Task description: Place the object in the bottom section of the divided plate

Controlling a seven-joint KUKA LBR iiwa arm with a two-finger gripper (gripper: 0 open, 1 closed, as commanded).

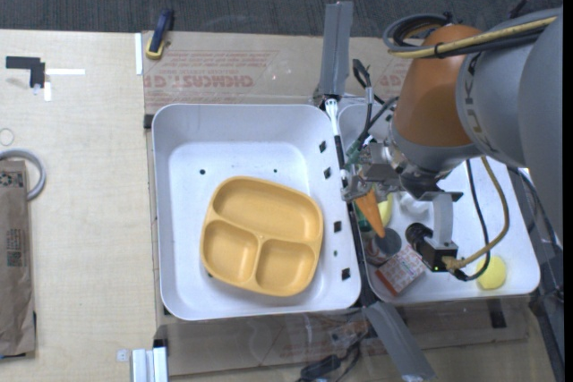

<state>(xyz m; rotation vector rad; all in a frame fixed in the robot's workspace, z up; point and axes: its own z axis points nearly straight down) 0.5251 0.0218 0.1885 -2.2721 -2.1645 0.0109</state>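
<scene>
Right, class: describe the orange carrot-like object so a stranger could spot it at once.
Start at the right bin, under the arm. Along its left wall, just below the end effector, lies the carrot, a small tapered piece. It is the only orange item there: a yellow ball sits at the bin's lower right, and a red and white packet lies below the carrot.

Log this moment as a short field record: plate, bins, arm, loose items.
plate: yellow divided plate, three sections, nothing in them
plate location: left bin
arm: over right bin, wrist pointing down
pincer: low in the right bin near its left wall, by an orange carrot-like item
other items: yellow ball, small red-patterned packet, both in right bin
</scene>
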